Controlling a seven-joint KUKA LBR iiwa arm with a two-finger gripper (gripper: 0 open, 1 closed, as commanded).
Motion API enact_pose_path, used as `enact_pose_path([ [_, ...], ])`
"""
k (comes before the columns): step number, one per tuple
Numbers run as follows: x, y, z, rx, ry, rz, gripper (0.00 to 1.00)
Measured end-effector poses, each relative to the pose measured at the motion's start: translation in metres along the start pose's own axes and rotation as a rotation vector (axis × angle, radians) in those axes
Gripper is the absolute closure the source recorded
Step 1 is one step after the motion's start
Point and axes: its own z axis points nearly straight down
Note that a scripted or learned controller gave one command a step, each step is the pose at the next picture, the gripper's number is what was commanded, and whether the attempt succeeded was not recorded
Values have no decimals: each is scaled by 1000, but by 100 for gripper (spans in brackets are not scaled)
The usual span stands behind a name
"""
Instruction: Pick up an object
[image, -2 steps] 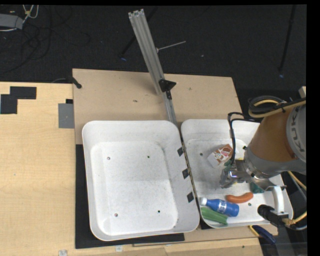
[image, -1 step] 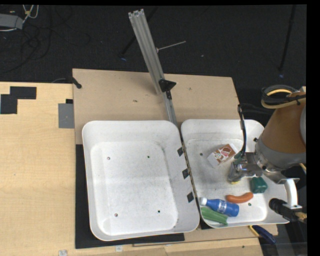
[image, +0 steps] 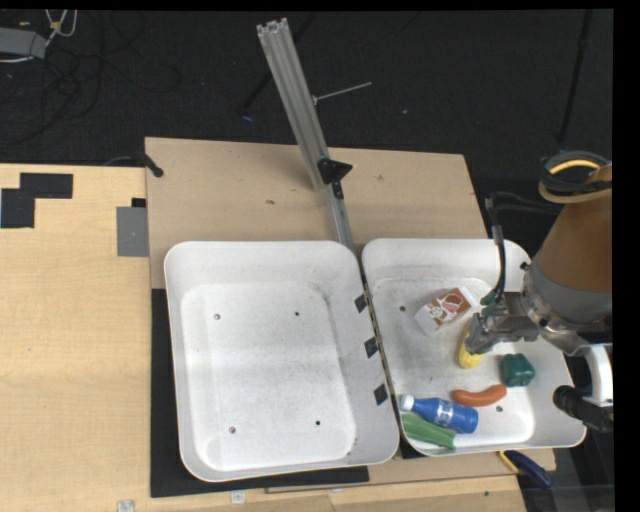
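Note:
The right bin (image: 400, 262) holds several small objects. A white, red and brown carton (image: 443, 308) lies near its middle. A yellow piece (image: 467, 354) sits just below my gripper (image: 487, 330), which hangs low over it and touches or nearly touches its upper end. A dark green block (image: 517, 370) lies to the right of the yellow piece. An orange sausage-shaped thing (image: 480, 395), a blue bottle (image: 444, 413) and a green flat object (image: 428, 432) lie along the near edge.
The left bin (image: 262, 355) sits beside the right one, with black clips (image: 371, 345) on the shared rim. A slanted metal rail (image: 305, 125) rises behind the bins. The arm's bulk (image: 580, 260) covers the right bin's right side.

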Motion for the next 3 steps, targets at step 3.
enact_pose_path([
  [3,125,75,-15,2,2,-2,100],
])
